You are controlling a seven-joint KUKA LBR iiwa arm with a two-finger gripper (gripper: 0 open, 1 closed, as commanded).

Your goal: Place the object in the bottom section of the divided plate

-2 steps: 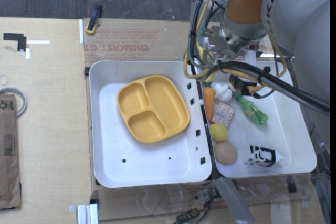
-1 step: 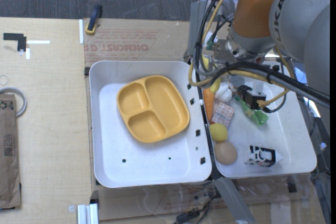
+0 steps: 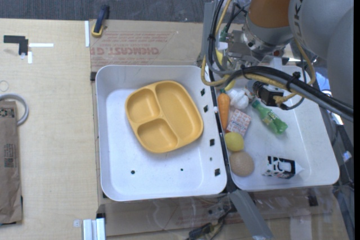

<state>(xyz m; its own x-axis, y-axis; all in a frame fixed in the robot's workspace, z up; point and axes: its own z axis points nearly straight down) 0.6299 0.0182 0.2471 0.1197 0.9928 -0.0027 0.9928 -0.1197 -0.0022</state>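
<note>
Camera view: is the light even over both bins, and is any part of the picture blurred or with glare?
Camera view: light is soft and fairly even; the yellow divided plate throws only a faint shadow on the left bin. The arm looms close and slightly soft, shading the right bin near its top. No strong glare; small items look coarse.

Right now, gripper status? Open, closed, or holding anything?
Gripper: cannot be told; it sits low over the right bin, hidden under cables and the wrist.
</note>
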